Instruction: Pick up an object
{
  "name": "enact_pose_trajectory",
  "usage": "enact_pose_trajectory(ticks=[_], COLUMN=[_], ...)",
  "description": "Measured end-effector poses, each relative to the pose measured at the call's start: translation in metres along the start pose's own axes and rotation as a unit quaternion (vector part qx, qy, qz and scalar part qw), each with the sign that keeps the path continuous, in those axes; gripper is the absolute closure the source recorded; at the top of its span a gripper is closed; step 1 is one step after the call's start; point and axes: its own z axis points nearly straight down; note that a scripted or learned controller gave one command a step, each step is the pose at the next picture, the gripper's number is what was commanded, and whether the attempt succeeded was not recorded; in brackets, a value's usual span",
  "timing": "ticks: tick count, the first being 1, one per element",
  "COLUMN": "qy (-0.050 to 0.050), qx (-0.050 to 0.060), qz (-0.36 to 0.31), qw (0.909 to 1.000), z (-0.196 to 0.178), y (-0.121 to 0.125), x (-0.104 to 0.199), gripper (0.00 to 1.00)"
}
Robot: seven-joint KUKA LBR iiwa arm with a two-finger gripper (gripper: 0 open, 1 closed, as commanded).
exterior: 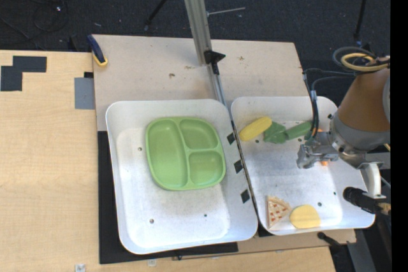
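Pizza slice (276,211) and yellow disc (305,217) lie below the gripper (310,156), whose opening cannot be told; corn cob (255,128) lies up-left.

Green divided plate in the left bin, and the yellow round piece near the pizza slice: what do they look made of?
The green divided plate looks like moulded plastic: uniform colour, soft sheen, rounded compartment ridges. The yellow round piece, beside the pizza slice toy, seems smooth matte plastic or rubber; too small to tell.
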Motion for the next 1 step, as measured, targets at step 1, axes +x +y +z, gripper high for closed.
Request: enact_pose_trajectory(ticks=[1], qy=[0.0], qx=[0.0], qz=[0.001], qw=[1.0], z=[-0.0468], y=[-0.0058], x=[-0.006], gripper=[1.0])
